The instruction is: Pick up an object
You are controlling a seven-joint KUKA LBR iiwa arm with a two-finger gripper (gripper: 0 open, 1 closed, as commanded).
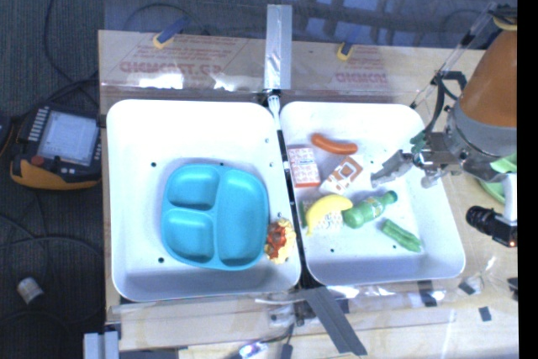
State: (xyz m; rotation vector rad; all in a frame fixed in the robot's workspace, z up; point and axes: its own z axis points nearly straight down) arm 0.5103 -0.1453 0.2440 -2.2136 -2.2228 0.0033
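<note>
My gripper [409,171] hangs over the right side of the right bin [437,265], open, with nothing between its fingers. Just left of it lies a small white and orange carton [342,174]. Below the gripper a green bottle [368,210] lies beside a yellow toy fruit [326,213]. A green pod [402,234] rests toward the bin's front right. A red sausage [334,145] and a red and white packet [303,166] sit at the bin's back left.
The left bin [134,139] holds a blue divided plate [214,214] and a small orange and red item [277,238] against its right wall. A black and yellow handset [55,147] lies on the floor to the left.
</note>
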